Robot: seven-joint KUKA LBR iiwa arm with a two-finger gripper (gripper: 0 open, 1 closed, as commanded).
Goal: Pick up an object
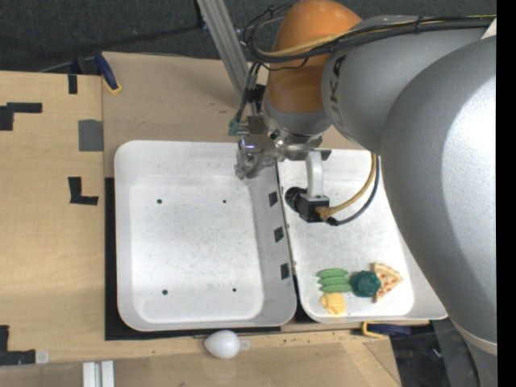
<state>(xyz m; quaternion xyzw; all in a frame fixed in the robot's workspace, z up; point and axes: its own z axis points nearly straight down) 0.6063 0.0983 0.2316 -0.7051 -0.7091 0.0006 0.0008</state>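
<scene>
My gripper (pixel 248 161) hangs over the far right corner of the left bin (pixel 145 216), close to the divider between the two bins. No object shows under it or in it. The loose objects lie in the near end of the right bin (pixel 355 236): a green pea pod (pixel 332 278), a yellow piece (pixel 333 301), a dark green broccoli-like toy (pixel 367 284) and a pizza slice (pixel 389 278). They sit well toward the camera from the gripper.
A white egg (pixel 222 344) lies outside the bins on the bench, by the left bin's near edge. The big grey arm (pixel 435 160) covers the right side of the right bin. A metal rail (pixel 224 35) slants up behind the gripper.
</scene>
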